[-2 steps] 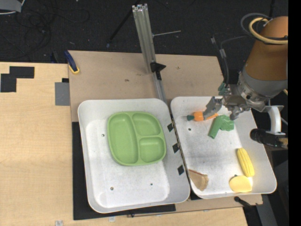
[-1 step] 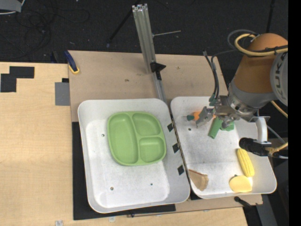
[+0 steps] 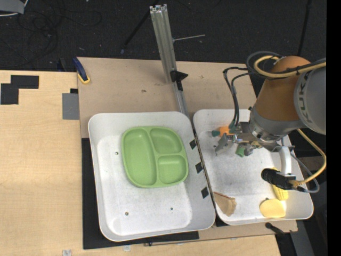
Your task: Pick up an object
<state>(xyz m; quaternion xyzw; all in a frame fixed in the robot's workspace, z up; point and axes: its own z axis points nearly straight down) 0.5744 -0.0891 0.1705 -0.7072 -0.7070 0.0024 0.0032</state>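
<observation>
We're looking for sth to pick, and the right bin (image 3: 234, 169) is offering three candidates. Nearest the front rim is a yellow round piece (image 3: 273, 208), lying flat near the bin's front-right corner. Just above it a yellow banana-like thing (image 3: 278, 185) is lying w/ its long axis running roughly from upper left to lower right, partly under a black clip and cable. At the front-left corner a brown torn piece (image 3: 226, 202) is resting against the bin wall.

The gripper (image 3: 234, 139) is hanging over the back half of the same bin, so all three things are lying toward the front of the bin from it: the yellow ones to the front-right, the brown one nearly straight toward the front. We're judging the next move as a reach toward the front rim. Some small orange and green bits are showing around the wrist; we can't tell whether they're part of the tool or loose items. Whether the tool is released or clenched, we can't tell either.

The left bin (image 3: 106, 196) is holding a green divided plate (image 3: 155, 156), three compartments, nothing in them, well apart from the arm.
</observation>
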